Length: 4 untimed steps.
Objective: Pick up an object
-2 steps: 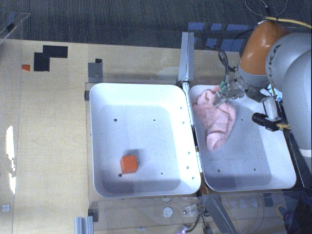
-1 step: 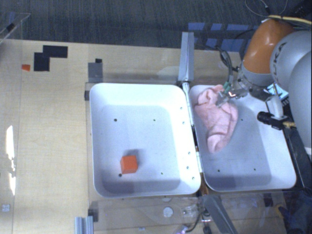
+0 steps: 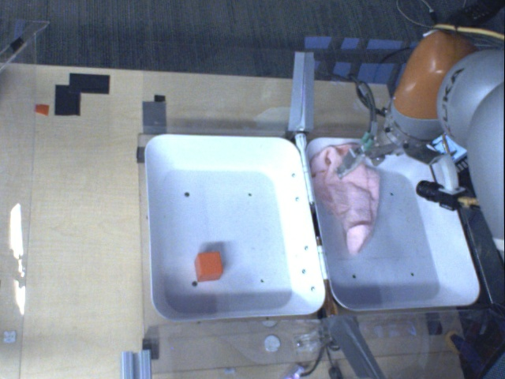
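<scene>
In the camera view, a pale pink cloth (image 3: 351, 196) lies crumpled in the right bin (image 3: 410, 279), bunched against that bin's left wall and upper corner, with soft folds across its wider upper part and a narrower tail trailing toward the middle of the bin floor. The gripper (image 3: 352, 163) is down at the cloth's upper edge, its thin fingers pointing left and downward into the fabric; they look close together with a pinch of the pink cloth drawn up between their tips, though the contact is small and partly hidden by the folds. Behind it the grey arm (image 3: 473, 101), with its orange band (image 3: 426, 73), reaches in from the right over the bin's upper right corner, with dark cables looping beside the wrist. The left bin (image 3: 229, 152) sits just beside the right one, their rims touching along the centre, and holds a small orange cube (image 3: 209, 266) near its lower left part, well apart from the cloth. Both bins are shallow and white and rest on a light wooden bench (image 3: 79, 235). On the bench's far left are black blocks (image 3: 77, 92) and a tiny orange marker (image 3: 42, 110). Beyond the bench runs a dark grey carpeted floor (image 3: 197, 14).
</scene>
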{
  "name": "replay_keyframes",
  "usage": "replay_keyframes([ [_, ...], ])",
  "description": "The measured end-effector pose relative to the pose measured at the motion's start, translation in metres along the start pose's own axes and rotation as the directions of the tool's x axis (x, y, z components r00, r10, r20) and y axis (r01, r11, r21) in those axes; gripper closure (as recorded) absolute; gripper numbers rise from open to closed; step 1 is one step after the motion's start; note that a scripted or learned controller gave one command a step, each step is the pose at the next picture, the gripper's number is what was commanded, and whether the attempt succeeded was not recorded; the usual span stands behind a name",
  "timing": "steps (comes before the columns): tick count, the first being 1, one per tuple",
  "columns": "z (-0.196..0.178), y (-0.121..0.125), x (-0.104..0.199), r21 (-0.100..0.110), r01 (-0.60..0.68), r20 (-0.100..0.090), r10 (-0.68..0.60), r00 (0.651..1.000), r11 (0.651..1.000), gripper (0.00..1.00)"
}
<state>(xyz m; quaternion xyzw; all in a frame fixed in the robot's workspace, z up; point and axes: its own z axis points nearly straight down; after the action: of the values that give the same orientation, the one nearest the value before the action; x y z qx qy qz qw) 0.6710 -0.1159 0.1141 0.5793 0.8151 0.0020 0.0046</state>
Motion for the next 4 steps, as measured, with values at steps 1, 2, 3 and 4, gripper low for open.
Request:
replay_keyframes([
  [1,0.021,-0.061,-0.003,-0.007,0.016,0.004,-0.016,1.0,1.0,0.0],
  [2,0.02,-0.103,0.018,-0.011,0.115,0.007,-0.115,0.993,0.993,0.0],
  [3,0.021,-0.066,-0.001,-0.007,-0.026,0.003,0.026,1.0,1.0,0.0],
  [4,0.019,-0.111,0.044,-0.013,0.101,0.008,-0.101,0.995,0.995,0.0],
])
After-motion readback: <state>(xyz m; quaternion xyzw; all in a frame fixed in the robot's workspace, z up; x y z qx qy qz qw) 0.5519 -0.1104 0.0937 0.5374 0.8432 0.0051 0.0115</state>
